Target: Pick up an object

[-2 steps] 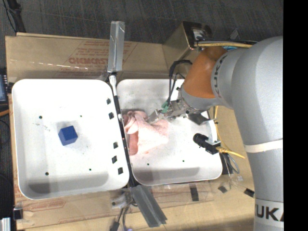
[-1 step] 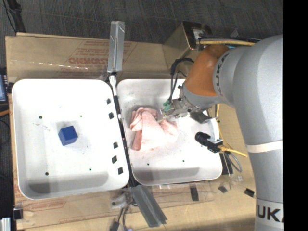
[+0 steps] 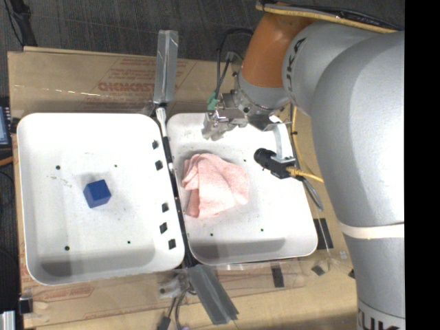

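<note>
My tool (image 3: 214,124) sits over the far edge of the right bin (image 3: 295,218), just beyond the pink cloth (image 3: 214,183) — above it, not touching. Finger state: cannot tell; metal parts too small and cluttered to read. Nothing visibly between them.

Pink cloth: crumpled, lying on the bin floor twd the side nearest the left bin (image 3: 41,184), roughly mid-depth. It is close to the divider wall but I can't confirm contact.

My arm (image 3: 357,115) comes in over the right bin's outer side; orange band (image 3: 271,50) just behind the tool, grey body covering that rim. A black fitting (image 3: 271,162) w/ a yellowish cable hangs beside the cloth, on the arm side.

Blue cube (image 3: 97,192): alone in the left bin, near centre, well apart from the cloth — upright on a flat face.

Worktop (image 3: 82,74): brown board under both bins, red print beyond the left bin.
</note>
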Motion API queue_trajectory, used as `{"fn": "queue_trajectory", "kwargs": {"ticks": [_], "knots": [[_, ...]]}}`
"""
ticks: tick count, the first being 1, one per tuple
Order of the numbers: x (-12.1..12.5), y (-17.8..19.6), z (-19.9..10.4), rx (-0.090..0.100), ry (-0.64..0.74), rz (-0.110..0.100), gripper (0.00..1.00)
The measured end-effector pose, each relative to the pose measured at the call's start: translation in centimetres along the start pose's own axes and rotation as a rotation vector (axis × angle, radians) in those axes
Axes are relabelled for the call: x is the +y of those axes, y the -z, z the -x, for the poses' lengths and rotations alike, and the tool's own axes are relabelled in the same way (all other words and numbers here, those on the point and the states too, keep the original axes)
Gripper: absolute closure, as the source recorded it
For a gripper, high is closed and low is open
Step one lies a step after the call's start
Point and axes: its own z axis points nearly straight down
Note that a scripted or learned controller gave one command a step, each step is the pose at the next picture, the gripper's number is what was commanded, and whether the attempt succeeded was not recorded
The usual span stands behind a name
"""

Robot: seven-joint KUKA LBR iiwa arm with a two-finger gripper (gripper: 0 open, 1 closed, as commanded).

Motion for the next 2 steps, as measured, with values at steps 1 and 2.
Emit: {"fn": "queue_trajectory", "kwargs": {"ticks": [1, 2], "knots": [[0.54, -5.97, 3.60, 0.001, 0.057, -0.003, 1.00], [0.56, -5.93, 3.58, 0.001, 0.057, -0.002, 0.00]]}}
